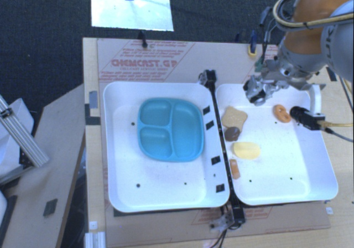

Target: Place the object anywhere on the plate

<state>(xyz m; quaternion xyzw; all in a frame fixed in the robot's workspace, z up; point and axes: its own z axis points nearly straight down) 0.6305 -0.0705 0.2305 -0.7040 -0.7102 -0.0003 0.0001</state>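
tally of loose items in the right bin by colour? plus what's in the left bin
Right bin:
Tan: 1, bread-like slice
Brown: 1, small lump
Yellow: 1, oval piece
Orange: 2, ring-shaped piece and small stick at the divider
Left bin:
Blue: 1, divided plate
Total: 6

Blue plate (170, 129) (three compartments) lies flat in left bin (124, 186)

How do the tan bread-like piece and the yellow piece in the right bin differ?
The tan piece is angular and flat-looking; the yellow piece is a rounded oval. The tan one lies farther back, touching a small brown object; the yellow one lies nearer the front. Both sit near the bins' divider.
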